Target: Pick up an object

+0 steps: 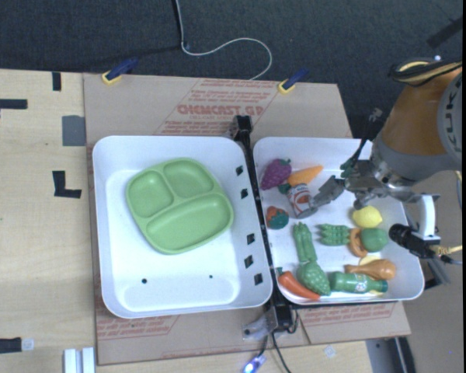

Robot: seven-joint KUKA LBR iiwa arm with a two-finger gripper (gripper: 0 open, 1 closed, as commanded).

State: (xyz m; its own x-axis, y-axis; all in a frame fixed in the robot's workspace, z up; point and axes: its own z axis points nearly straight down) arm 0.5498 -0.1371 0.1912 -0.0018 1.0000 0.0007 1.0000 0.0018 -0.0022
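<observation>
Camera view: we see the gripper (320, 195) low in the right bin (338, 144), tips just beside a small red-and-white can (299, 199). Whether its fingers are spread or pressed together we cannot tell (too dark, too small). Purple grapes (276, 172) and an orange carrot (304, 175) crowd the can. We judge the risk is nudging the can aside, or catching a neighbour.

A robotics lab test bench: left of the gripper (320, 199), two white bins (113, 208) rest on cardboard (217, 103) held by clips (293, 79). Black tape marks (62, 183) dot the wooden bench farther left, and a loose cable (217, 49) runs over dark carpet beyond.
</observation>
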